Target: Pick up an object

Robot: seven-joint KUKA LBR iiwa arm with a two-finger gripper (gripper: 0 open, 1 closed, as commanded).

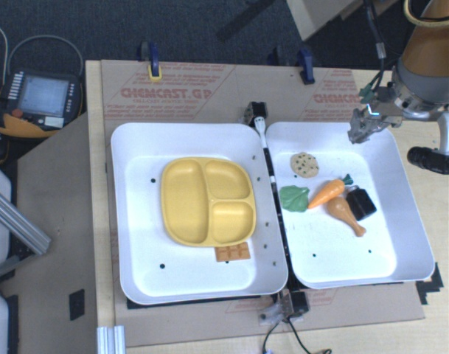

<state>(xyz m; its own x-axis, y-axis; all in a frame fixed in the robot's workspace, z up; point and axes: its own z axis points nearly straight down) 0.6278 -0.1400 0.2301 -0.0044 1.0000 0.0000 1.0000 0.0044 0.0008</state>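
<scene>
Jaws above the right bin's far corner, state impossible to tell. Toy carrot likely light, rigid, slick; best pinched across its thick middle.

Robotics lab: clamped cardboard bench, teach pendant, cables

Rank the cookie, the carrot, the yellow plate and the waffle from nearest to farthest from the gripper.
From the gripper:
1. Cookie, right bin, upper left.
2. Carrot, right bin, middle.
3. Yellow plate, left bin.
4. Waffle, below the plate.
</scene>
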